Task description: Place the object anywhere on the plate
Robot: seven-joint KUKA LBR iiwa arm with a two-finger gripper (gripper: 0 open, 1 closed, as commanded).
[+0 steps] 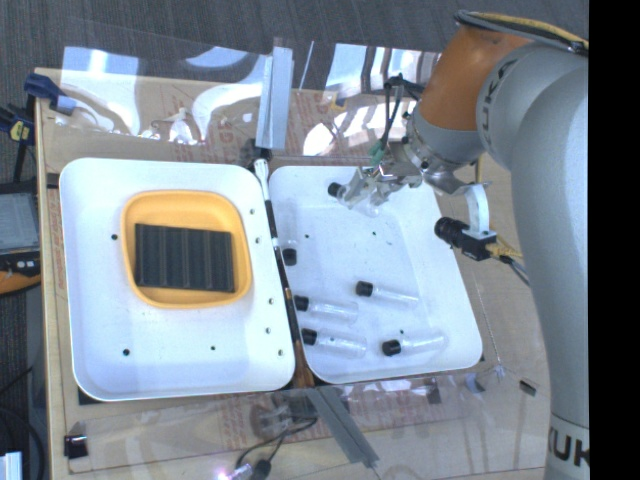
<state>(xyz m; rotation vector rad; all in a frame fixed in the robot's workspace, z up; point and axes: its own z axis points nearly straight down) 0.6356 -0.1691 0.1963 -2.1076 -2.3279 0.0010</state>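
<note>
a: where do we see the gripper (372, 183)?

b: over the upper part of the right bin (455, 353), with a clear tube with a black cap (345, 192) at its tip. we cannot tell whether the tube sits between its fingers, or how the jaws stand.

a: and the plate (185, 214)?

b: yellow, in the left bin (90, 368), bearing a dark ribbed insert (185, 258). we see four more capped tubes (385, 292) lying low in the right bin.

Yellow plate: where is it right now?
The yellow plate sits in the left bin, toward its upper middle, carrying a dark ribbed block; the gripper is over the right bin.
</note>
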